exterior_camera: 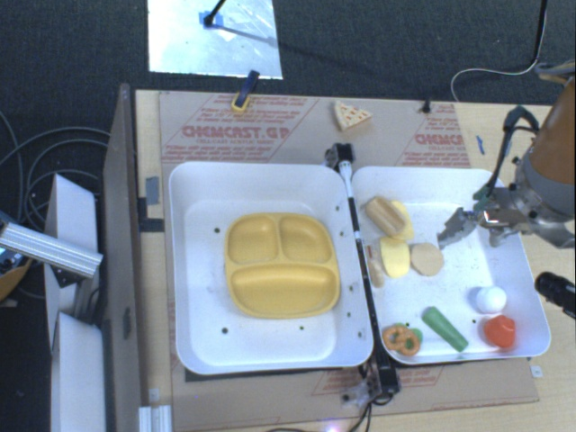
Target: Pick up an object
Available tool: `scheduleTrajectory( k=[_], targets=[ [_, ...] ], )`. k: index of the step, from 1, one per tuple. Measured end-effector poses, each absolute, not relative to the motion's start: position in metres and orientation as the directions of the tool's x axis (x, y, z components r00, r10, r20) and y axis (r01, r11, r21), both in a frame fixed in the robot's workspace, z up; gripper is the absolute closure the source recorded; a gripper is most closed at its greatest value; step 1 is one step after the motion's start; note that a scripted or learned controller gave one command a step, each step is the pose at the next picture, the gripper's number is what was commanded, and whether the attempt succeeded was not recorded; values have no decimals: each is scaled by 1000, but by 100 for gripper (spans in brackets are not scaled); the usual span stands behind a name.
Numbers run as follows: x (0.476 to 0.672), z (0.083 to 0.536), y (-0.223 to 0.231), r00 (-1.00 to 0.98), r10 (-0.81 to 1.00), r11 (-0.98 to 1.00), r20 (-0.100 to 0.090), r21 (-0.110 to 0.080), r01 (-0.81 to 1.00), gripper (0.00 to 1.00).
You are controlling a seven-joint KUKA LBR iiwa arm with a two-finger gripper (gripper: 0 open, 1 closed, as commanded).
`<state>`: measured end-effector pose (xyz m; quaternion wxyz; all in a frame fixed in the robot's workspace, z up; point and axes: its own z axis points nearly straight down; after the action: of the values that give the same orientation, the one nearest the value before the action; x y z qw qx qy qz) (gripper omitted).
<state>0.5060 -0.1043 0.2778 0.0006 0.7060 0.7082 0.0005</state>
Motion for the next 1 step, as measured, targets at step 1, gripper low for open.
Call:
scheduleTrajectory(
  k=[1],
  targets=[
    [558,215,-83,-7,1000,7,1,-1,1000,0]
  ],
)
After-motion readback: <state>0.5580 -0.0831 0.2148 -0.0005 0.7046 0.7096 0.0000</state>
